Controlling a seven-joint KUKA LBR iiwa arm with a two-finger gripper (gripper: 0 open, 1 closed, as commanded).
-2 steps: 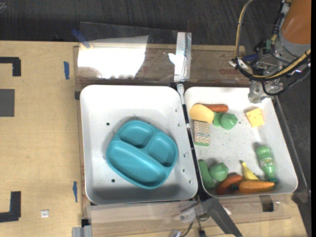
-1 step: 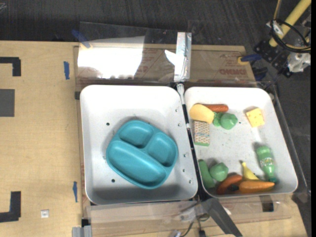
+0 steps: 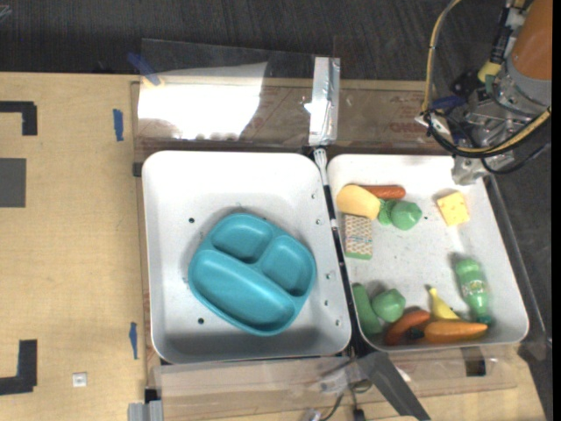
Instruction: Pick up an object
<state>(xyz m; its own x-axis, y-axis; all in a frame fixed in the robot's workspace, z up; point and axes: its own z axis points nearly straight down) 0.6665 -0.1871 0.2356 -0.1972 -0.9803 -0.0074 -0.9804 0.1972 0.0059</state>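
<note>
While the arm (image 3: pixel 530 33) is hanging above the far right corner of the right bin (image 3: pixel 511 261), its pincer's state beyond telling, the picking is looking unstarted, and the next move is calling for a descent toward the nearby cheese wedge (image 3: pixel 452 208).

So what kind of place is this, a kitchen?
Probably a robot lab, not a kitchen: two white bins on a taped bench, toy food like a cheese wedge, and a cabled robot arm.
</note>
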